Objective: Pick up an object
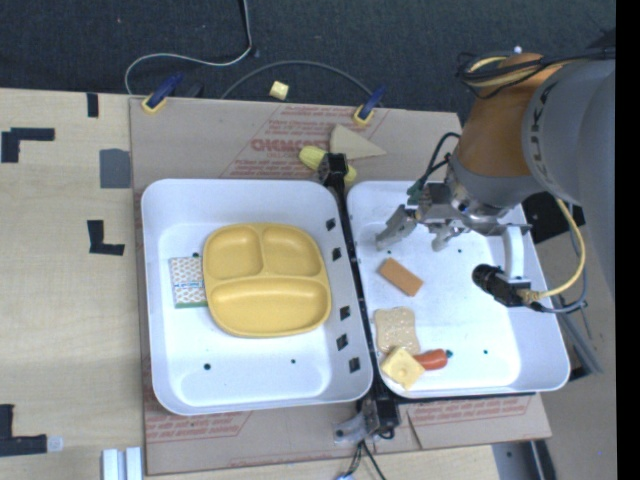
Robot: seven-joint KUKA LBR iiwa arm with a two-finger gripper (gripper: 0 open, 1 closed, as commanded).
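I am reading across from the left bin (pixel 160 268), where a yellow divided plate (pixel 267 278) is lying with a small patterned packet (pixel 186 280) touching its left edge. Neither is near the arm, so I am leaving them out of my plan.

In the right bin (pixel 520 368) the nearest candidate is the brown block (pixel 400 276), lying at a slant just below and left of the gripper (pixel 420 230). Further down, a pale cracker-like square (pixel 394 324), a yellow wedge (pixel 403 367) and a small red piece (pixel 432 359) are crowding together at the bin's lower left.

The gripper is hanging over the upper part of the right bin with its two fingers spread apart and nothing between them. To do this well, I am judging that I should shift it down and left until the brown block sits between the fingers, turn the wrist so they close across its short side, and descend straight, since that block is standing clear of its neighbours.

The fingertips are small and grey against the white floor, so I cannot judge their height above it. The arm's bulk is covering the bin's upper right corner.
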